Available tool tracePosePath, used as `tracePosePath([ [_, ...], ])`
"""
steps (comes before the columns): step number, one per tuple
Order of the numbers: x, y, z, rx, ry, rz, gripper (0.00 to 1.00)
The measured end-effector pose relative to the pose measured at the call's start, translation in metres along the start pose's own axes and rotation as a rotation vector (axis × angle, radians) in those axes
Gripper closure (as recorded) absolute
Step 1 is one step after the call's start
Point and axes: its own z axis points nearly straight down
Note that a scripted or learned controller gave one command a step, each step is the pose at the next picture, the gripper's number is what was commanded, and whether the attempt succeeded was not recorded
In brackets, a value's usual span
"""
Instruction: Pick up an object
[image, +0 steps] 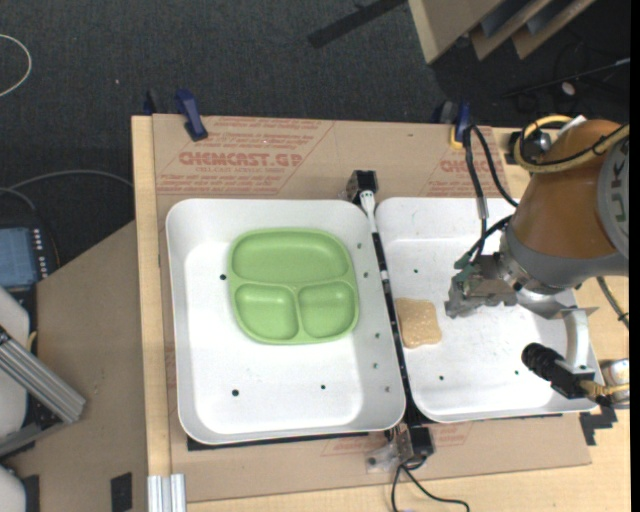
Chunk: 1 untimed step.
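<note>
Tan and rough-surfaced, the sponge (418, 323) lies flat in the right bin (440, 390), close to that bin's left wall and about midway along it. It is roughly square with soft, uneven edges and a pale sandy colour, speckled like a coarse foam or a slice of bread; which of these it is cannot be told. Nothing touches it.

From the fixed camera above the bench, the gripper (468, 295) hangs over the right bin just right of the sponge and a little farther from the camera, apart from it. Its dark metal parts are bunched together under the grey wrist, and whether it is wide or narrow cannot be told. The arm (565, 205) comes in from the right, its orange band large above the wrist, with black cables running up past it.

In the left bin (200, 380) a green plate (293, 285) sits near the middle, a light green tray with one wide compartment and two smaller ones. Both bins rest on a brown board (250, 155) printed with red lettering, held by blue clamps (190, 112) at its far edge.
</note>
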Motion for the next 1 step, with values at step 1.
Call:
tracePosePath([
  [1,0.1111,-0.0253,-0.0468,-0.001,0.005,-0.013,1.00],
])
